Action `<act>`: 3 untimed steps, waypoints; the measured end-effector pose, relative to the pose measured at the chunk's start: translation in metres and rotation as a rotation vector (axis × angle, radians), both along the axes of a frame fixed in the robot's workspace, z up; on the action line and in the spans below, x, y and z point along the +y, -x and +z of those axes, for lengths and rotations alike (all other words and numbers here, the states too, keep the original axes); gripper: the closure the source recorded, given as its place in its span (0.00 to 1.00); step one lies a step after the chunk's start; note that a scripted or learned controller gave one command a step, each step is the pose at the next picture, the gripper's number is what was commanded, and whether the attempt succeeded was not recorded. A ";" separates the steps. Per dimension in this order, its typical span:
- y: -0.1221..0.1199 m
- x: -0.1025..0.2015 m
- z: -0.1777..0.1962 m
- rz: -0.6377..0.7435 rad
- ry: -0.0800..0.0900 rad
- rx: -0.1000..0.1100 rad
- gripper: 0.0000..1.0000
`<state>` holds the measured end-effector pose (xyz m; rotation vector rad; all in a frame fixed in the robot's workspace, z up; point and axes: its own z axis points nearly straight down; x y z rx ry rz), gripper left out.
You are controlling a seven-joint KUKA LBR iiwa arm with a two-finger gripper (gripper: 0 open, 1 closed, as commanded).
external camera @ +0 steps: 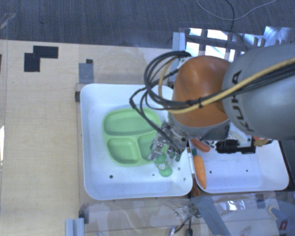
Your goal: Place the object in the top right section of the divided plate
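Down in the left bin lay the green divided plate, its long axis running from upper left to lower right. The tool hung over the plate's right edge, and whether it was apart or together could not be told. A small pale green object sat just below it, near the plate's lower right corner; its heading was unclear. A carrot lay upright along the right bin's left wall.

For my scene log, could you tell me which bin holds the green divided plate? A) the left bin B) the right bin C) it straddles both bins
A: the plate lies wholly inside the left bin, while the right bin holds a carrot.
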<state>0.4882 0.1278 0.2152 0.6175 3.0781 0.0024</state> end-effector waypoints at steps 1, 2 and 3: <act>0.000 0.000 0.000 0.000 0.000 0.000 0.00; -0.002 0.001 0.009 0.002 -0.001 -0.003 1.00; -0.004 0.002 0.019 0.004 -0.003 -0.005 1.00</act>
